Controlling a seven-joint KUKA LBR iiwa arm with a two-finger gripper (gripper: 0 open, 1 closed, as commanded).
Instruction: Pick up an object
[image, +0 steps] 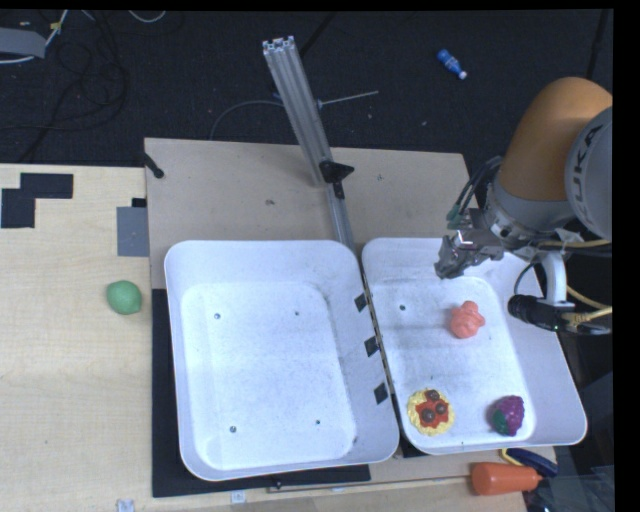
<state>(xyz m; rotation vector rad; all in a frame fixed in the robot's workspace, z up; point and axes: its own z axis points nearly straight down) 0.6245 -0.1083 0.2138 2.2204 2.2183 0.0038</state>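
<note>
Where gripper (452, 262) hangs, finger state unreadable.

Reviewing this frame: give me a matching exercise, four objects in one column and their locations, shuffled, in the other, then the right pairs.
Objects:
1. green ball
2. pink toy
3. purple grapes
4. orange carrot

Locations:
A. front right corner of the right bin
B. on the wooden bench, left of the left bin
C. outside the bins, in front of the right bin
D. middle of the right bin, just below the gripper

Pairs: 1-B, 2-D, 3-A, 4-C
</note>
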